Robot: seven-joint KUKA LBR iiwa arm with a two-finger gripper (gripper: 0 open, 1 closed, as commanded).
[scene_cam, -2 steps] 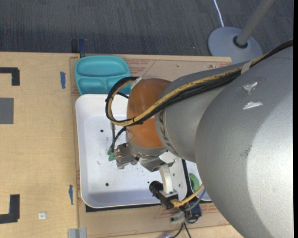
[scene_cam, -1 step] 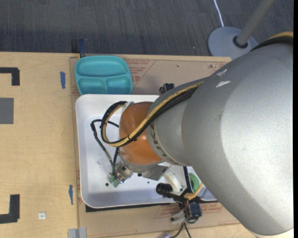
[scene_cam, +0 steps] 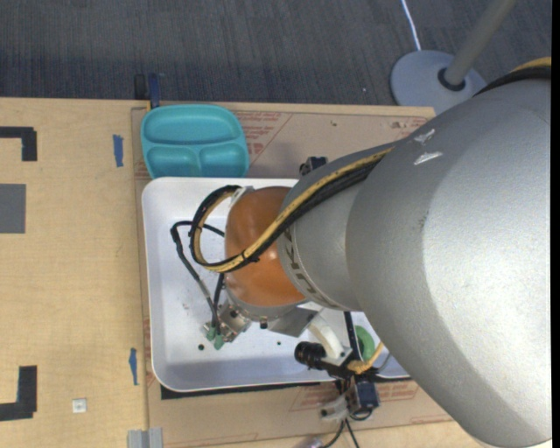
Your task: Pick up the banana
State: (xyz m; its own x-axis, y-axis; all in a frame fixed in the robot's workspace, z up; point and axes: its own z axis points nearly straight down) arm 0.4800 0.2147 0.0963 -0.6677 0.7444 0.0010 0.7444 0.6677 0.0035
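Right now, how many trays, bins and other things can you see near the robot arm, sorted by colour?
Teal tray: 1
White bin: 1
Green thing, partly hidden by the arm, so I cannot tell what it is: 1
Total: 3

We looked down on a dark, blue-grey carpeted floor (scene_cam: 262, 44) that ran across the top of the view under soft, even light. On it stood the round grey base (scene_cam: 427, 80) of a stand, its pale pole (scene_cam: 483, 37) slanting toward the upper right, and a thin light cable (scene_cam: 409, 22) trailed just beside it. Below lay the tan surface (scene_cam: 70, 280) — flat and matt — marked near its left edge with black tape corners (scene_cam: 26, 144), a grey square (scene_cam: 10, 208) and short strips of blue tape (scene_cam: 118, 150).
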